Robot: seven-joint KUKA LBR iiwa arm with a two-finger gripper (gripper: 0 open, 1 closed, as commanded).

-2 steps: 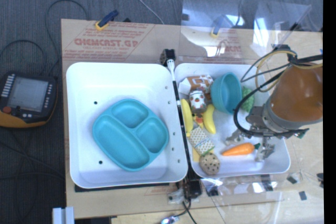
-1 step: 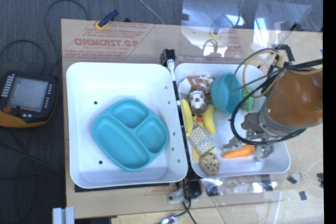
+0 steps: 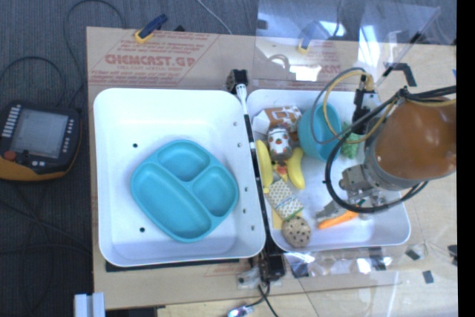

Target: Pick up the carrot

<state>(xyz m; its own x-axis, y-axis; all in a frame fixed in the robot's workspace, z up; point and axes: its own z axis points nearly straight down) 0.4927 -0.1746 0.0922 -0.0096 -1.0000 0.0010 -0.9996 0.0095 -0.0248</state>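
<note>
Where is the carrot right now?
The carrot lies in the right bin, near its front edge, just below the arm's gripper and right of a spotted brown ball.

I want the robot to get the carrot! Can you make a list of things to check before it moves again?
1. Small orange carrot lies in the right white bin, near its front: ok.
2. Gripper is low over the carrot's right end: ok.
3. Carrot is between the fingers: cannot tell, the grey and orange arm hides them.
4. Room around the carrot: ok, bare bin floor on most sides; the round spotted brown toy lies apart to its left.
5. Black cables looping off the arm stay free of the turquoise bowl: cannot tell.
</note>
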